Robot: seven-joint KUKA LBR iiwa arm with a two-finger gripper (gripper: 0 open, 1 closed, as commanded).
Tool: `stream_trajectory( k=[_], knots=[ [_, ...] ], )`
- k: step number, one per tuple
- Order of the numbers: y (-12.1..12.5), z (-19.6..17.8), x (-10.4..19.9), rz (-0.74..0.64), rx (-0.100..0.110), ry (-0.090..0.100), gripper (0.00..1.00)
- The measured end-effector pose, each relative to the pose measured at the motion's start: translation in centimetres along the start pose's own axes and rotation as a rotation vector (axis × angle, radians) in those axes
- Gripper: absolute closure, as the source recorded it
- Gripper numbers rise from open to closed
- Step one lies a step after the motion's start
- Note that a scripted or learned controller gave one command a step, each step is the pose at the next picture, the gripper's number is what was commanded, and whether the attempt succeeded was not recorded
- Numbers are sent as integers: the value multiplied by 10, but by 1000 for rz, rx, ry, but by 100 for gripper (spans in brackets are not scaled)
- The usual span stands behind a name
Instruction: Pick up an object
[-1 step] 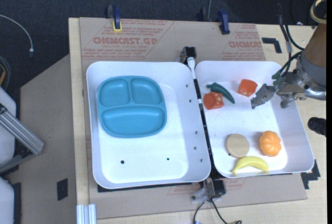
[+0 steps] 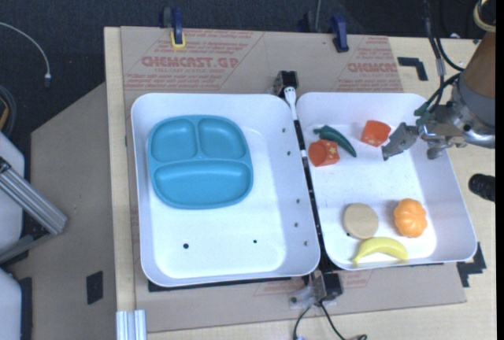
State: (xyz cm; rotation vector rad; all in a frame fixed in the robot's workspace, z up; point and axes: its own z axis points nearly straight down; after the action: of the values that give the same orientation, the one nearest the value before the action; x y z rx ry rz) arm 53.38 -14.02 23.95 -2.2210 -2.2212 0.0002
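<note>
The yellow banana (image 2: 380, 249) lies at the right bin's (image 2: 449, 197) near edge, beside a tan disc (image 2: 361, 219) and an orange fruit (image 2: 409, 217). The gripper (image 2: 400, 142) hovers empty near the far edge, just beside the red-orange block (image 2: 376, 132); whether its pincer is open I cannot tell. Best to centre over that block and descend straight, clear of the green pepper (image 2: 337, 138).
</note>
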Motion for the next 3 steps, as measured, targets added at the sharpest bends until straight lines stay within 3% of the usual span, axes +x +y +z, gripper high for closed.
stream_trajectory(
  k=[3],
  knots=[
    [-9,158,8,1,4,1,0]
  ],
)
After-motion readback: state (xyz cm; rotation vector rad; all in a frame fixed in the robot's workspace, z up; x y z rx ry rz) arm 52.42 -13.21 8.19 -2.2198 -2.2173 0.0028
